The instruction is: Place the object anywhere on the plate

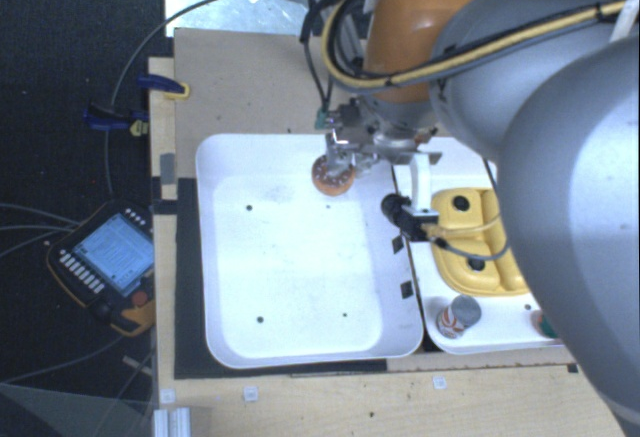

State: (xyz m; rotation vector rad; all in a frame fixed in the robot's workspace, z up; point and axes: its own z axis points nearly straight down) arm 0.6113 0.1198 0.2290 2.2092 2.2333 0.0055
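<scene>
Hanging over the far edge of the left bin (290,325), the end effector (338,157) is positioned directly above a small round orange-brown object (332,177); finger state cannot be determined. A yellow plate (478,245) is located in the right bin (490,337).

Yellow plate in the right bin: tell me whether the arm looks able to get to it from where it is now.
Probably yes. The yellow plate lies in the right bin, next to where the gripper sits over the left bin. The arm's own body overhangs part of the plate, so clearance is unclear.
</scene>
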